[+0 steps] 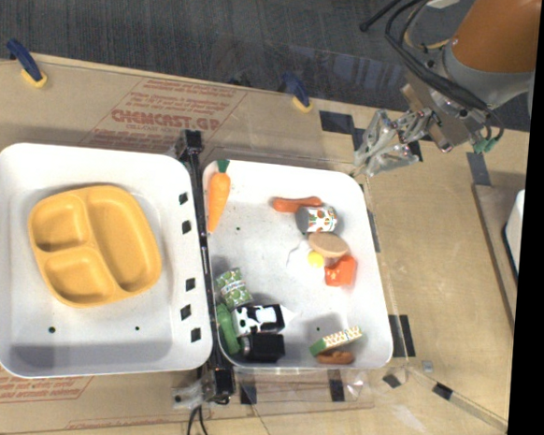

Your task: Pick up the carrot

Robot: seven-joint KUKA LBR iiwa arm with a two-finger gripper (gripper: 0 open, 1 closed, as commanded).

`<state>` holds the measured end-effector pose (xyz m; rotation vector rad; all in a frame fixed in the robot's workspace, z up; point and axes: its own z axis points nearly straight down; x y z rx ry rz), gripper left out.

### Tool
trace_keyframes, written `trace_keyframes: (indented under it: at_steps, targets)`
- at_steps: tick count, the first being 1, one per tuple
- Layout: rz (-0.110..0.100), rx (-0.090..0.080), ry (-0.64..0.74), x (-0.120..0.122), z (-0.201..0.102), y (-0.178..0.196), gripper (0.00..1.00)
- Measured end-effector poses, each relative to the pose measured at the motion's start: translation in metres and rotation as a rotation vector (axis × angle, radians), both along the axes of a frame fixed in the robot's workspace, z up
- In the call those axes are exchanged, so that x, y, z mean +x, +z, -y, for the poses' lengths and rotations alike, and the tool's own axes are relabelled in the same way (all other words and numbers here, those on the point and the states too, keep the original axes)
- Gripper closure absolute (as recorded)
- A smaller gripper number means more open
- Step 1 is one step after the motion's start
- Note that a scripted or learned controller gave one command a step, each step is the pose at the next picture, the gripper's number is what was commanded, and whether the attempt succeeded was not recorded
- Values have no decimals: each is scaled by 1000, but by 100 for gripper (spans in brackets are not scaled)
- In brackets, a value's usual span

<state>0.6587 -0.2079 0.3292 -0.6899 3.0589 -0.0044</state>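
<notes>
Right, my gripper [382, 147] hangs above the bench just past the top right corner of the right bin [371, 295], with nothing between its fingers; they look spread apart, pointing down and to the left. My arm [483, 41], orange band and all, comes in from the upper right.

The carrot [216, 196] lies in the right bin's top left corner, close against the left wall, green top pointing away toward the far rim, orange tip toward the near side. It sits well apart from my gripper.

Elsewhere in that bin: an orange sausage-shaped toy [295, 204] beside a small can [319, 219], a red piece [340, 270] below them, and a black and white toy [257, 321] near the front left corner. In the left bin [9, 229] rests a yellow divided plate [94, 243].
</notes>
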Motion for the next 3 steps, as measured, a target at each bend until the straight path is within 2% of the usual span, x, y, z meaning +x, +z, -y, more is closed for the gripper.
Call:
trace_keyframes:
  at_steps: [2, 3]
  targets:
    - [-5, 1, 151, 0, 0, -23, 100]
    - [-1, -1, 271, 0, 0, 1, 100]
